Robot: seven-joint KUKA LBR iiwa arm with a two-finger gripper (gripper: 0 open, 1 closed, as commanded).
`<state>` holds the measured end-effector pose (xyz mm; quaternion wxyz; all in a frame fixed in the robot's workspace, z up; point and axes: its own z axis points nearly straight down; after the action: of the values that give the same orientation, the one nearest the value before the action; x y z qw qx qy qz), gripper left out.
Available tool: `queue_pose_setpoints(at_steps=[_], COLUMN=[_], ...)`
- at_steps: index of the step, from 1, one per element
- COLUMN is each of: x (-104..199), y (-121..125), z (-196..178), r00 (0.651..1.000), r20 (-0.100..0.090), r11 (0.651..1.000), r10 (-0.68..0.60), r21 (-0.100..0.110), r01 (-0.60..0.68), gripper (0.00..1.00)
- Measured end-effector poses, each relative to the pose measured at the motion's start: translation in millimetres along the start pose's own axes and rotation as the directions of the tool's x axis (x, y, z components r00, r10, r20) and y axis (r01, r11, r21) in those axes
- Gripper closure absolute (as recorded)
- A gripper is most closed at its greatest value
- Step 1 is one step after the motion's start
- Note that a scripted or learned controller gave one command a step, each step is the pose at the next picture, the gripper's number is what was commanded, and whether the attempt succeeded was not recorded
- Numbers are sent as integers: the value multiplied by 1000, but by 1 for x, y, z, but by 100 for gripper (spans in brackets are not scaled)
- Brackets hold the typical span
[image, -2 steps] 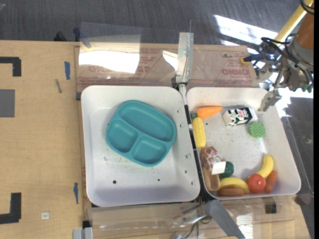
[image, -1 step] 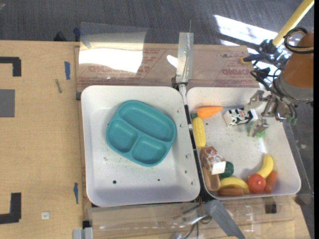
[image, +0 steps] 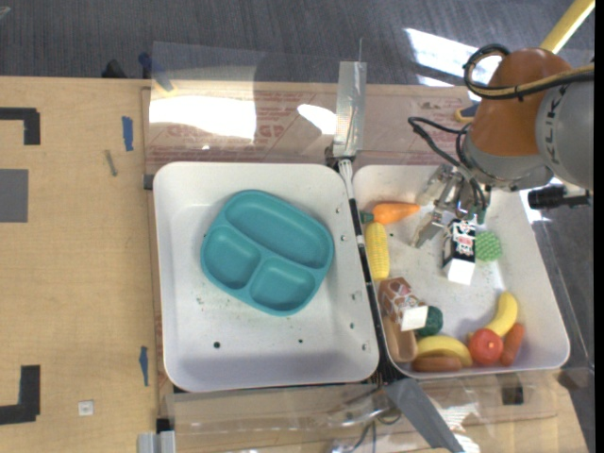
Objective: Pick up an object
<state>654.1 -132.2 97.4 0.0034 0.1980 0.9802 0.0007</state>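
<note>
My gripper (image: pixel 445 223) hangs over the back half of the right bin (image: pixel 543 281), open, with nothing visibly between its fingers. A small white, black and red carton (image: pixel 461 251) lies just right of and below the fingertips, next to a green knobbly toy (image: pixel 488 245). An orange carrot (image: pixel 394 212) lies to the gripper's left near the bin's back left corner. A yellow corn cob (image: pixel 377 250) rests along the left wall.
At the front of the right bin lie a banana (image: pixel 507 312), a red tomato (image: pixel 485 345), a brown wrapped item (image: pixel 400 300) and other toy food. The left bin (image: pixel 189 347) holds a teal divided plate (image: pixel 268 251). A clear divider (image: pixel 348 111) stands between the bins at the back.
</note>
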Motion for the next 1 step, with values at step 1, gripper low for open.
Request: queue_pose_setpoints(at_steps=[1], x=[46], y=[-102], z=[8], r00=[999], r20=[1], r11=[999], r10=[-43], r21=[1], r01=[43], gripper=[0])
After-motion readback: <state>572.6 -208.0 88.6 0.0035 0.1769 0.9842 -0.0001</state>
